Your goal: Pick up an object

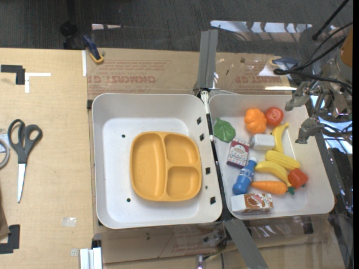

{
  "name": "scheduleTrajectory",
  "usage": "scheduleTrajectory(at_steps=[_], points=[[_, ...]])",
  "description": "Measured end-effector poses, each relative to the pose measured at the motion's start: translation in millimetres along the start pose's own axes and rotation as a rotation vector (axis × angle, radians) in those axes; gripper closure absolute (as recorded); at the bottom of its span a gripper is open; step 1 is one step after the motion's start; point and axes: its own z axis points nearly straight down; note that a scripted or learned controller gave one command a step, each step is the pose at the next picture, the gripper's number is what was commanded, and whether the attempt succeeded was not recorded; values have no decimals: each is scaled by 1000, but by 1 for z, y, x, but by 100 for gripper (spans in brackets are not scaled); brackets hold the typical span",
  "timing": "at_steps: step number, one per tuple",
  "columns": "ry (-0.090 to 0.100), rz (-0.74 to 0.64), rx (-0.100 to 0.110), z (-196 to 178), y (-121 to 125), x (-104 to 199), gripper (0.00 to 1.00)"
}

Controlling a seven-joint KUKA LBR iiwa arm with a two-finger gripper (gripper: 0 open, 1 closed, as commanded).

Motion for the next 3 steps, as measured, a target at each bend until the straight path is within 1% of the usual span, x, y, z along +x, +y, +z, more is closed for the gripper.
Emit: scheduleTrajectory(at_steps=[1, 2, 3], points=[[-1, -130, 0, 96, -14, 20, 0], [-23, -54, 7, 171, -16, 3, 0], [-30, -12, 3, 178, -26, -2, 0]])
